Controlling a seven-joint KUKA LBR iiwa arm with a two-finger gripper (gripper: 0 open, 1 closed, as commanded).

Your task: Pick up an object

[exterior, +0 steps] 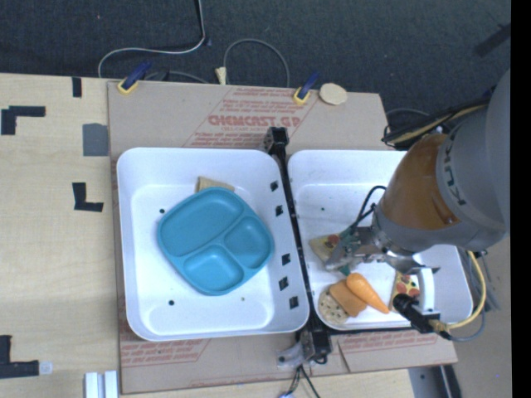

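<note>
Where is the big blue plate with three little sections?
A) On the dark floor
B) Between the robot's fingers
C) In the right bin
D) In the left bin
D: the blue plate lies flat inside the left bin, while the gripper is over in the right bin near the orange carrot.

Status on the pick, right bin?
Gripper low in right bin, grasp not confirmed. Orange carrot and cracker loose beside it. Blue plate in left bin.
</note>
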